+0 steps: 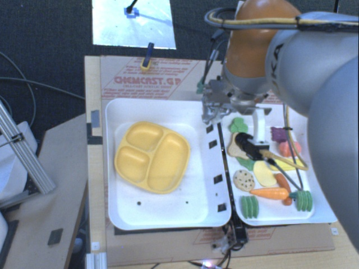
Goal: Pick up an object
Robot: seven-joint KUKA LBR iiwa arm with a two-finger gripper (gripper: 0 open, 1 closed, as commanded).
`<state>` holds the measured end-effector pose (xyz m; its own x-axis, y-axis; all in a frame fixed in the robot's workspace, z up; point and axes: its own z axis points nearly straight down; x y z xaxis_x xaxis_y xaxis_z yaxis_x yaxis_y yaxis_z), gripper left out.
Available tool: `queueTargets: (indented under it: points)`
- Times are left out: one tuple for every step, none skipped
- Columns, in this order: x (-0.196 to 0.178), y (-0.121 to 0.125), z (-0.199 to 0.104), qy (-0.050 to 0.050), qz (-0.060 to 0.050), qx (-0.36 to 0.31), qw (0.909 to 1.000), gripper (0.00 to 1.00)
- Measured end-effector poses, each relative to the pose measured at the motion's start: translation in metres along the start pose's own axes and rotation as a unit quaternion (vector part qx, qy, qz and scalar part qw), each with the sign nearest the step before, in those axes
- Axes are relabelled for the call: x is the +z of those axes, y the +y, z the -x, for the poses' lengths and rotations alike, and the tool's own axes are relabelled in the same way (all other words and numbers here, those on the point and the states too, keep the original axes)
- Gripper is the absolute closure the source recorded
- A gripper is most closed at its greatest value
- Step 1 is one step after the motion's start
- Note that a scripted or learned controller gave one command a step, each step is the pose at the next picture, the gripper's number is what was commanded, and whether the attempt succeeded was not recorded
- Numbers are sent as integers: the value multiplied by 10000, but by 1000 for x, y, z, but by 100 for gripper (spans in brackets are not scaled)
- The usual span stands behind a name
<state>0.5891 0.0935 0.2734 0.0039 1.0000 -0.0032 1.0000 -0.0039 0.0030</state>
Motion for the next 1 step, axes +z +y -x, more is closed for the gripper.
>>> queueTargets:
  points:
    - [119,44,-37,17,-20,-52,10000,100]
